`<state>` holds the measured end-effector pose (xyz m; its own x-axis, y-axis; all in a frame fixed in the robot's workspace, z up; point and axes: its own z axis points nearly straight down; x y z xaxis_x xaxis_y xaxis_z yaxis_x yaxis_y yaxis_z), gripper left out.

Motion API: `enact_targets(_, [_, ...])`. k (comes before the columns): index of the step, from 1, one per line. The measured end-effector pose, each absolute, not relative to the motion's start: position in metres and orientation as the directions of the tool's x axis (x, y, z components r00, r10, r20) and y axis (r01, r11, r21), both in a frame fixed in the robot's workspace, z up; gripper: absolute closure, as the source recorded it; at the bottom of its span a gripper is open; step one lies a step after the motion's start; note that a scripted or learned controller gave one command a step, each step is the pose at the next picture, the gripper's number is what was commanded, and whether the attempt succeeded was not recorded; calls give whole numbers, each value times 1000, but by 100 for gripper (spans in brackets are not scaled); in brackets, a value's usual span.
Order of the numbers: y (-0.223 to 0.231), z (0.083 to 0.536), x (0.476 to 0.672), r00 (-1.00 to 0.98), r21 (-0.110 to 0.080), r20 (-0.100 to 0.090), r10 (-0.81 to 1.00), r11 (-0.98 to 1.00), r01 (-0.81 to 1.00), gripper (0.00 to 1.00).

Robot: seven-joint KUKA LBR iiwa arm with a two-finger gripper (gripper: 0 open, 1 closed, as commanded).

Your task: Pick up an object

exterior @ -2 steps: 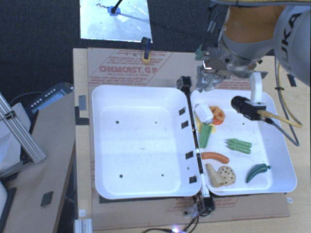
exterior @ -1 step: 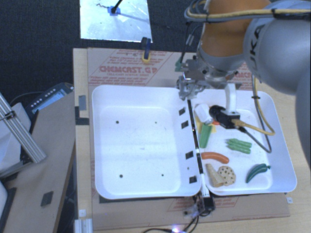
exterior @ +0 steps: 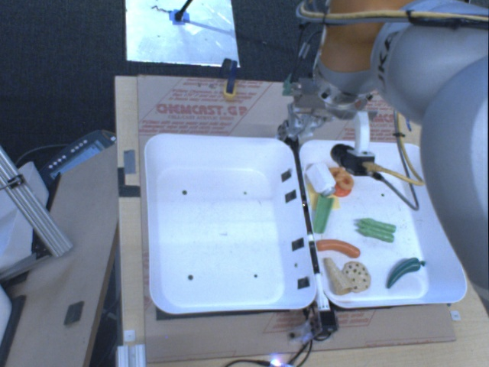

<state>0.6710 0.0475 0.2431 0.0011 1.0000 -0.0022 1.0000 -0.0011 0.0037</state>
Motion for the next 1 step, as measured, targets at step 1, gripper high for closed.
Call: enact_targets(1, [79,267,669,-6,3,1,1000,6,1000,100])
